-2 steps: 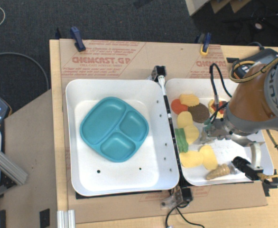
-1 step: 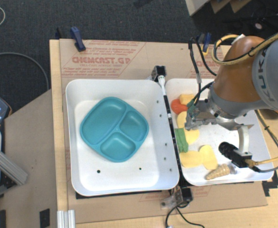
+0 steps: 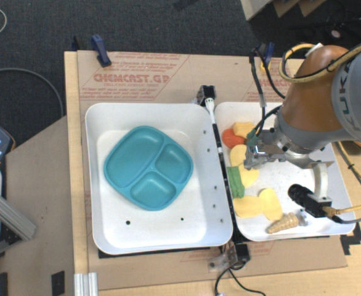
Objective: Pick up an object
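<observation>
Tan cone (image 3: 285, 224) is lying on its side by the front rim of right bin (image 3: 273, 237), tip pointing to view's left, well apart from gripper. Just behind it, round yellow pc (image 3: 269, 201) and flat yellow pc (image 3: 247, 208) are lying touching each other. Green strip (image 3: 235, 181) is lying along this bin's left wall, w/ curved yellow pc (image 3: 251, 177) just beside it. Gripper (image 3: 253, 154) is hanging over the left half of right bin, right next to pale yellow pc (image 3: 238, 156); whether it is touching that pc cannot be told. Jaw opening: cannot tell, since wrist body is covering it from above. Red-orange obj (image 3: 232, 138) and yellow block (image 3: 244, 129) are sitting further back, near the left wall. Arm (image 3: 319, 97) is reaching in from view's right and hiding the rear right part of the bin. Left bin (image 3: 168, 224) is holding teal divided plate (image 3: 148, 174), 3 compartments, well apart from gripper. Black clamp (image 3: 206, 94) is sitting at rear end of the seam betw. the bins.
</observation>
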You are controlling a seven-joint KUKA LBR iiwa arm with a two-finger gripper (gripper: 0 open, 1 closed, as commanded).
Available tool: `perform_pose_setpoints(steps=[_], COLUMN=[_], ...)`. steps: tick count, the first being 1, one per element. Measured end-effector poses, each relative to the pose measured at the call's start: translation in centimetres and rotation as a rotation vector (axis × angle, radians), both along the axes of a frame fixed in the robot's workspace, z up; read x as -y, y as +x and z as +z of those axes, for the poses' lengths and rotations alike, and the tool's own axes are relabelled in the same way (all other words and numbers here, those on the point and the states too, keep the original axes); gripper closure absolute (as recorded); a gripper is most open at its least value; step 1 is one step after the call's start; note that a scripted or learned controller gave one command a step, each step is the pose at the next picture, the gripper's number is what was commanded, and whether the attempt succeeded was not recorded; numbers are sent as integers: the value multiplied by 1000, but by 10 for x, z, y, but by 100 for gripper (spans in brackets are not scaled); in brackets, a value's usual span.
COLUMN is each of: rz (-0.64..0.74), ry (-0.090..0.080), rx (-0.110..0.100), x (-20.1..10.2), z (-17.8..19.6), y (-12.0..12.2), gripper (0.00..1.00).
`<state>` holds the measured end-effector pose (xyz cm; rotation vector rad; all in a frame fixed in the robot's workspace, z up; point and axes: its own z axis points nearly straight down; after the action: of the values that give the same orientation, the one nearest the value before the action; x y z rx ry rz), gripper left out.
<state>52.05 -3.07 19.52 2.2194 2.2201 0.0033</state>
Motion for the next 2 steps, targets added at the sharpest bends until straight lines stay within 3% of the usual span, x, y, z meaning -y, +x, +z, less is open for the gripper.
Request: perform_pose_setpoints(steps=[1,2], rz=[-3,10], ry=[1,3], rx=[-9,9], x=[10,-63], z=[-6,102], y=[-44,-40], gripper=[100,100])
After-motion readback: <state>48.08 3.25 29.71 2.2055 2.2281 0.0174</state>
